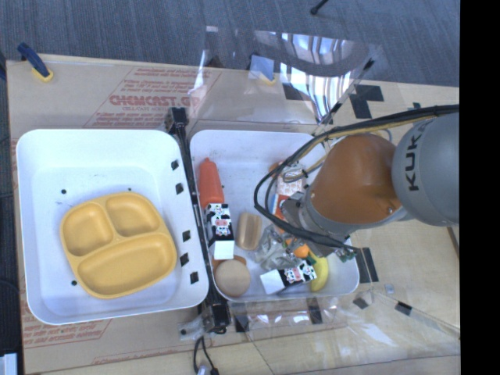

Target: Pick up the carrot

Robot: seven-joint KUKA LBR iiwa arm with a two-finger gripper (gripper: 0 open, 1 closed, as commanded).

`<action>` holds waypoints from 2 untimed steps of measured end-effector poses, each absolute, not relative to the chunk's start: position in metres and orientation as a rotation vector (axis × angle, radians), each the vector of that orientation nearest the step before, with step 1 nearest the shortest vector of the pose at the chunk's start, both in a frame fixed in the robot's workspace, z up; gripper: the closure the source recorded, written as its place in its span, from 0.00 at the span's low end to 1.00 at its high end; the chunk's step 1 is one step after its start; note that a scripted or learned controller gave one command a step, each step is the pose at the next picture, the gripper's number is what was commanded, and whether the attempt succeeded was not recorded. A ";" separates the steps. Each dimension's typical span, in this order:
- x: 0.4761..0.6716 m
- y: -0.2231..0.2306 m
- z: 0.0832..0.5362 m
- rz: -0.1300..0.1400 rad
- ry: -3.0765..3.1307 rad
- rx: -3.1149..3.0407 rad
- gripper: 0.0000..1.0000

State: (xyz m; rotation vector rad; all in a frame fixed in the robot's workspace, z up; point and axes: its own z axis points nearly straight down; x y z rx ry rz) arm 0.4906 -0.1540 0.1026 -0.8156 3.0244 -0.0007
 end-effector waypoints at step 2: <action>0.500 -0.151 0.091 0.004 3.145 -0.059 1.00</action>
